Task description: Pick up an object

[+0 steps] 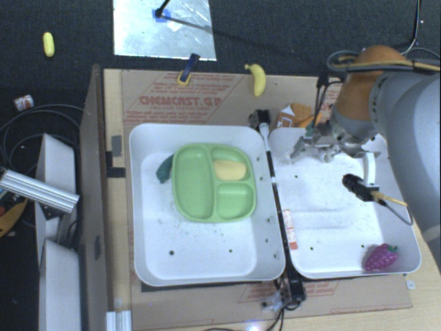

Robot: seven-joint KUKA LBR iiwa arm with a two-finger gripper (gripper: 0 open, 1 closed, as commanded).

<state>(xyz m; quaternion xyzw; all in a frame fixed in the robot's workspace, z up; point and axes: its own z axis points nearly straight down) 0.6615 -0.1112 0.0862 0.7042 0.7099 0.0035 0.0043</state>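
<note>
My fingers (313, 148) are hanging spread and empty over the right bin's (413, 254) far edge; the purple grapes (380, 256) are lying in its near corner, cardboard-covered bench (207, 92) beneath, dark carpet (62, 5) beyond.

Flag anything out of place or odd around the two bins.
Two stray yellow pieces lie outside the bins: a banana on the cardboard behind the left bin, and a small yellow object on the dark floor at far left. A dark green item is wedged beside the green divided plate.
</note>
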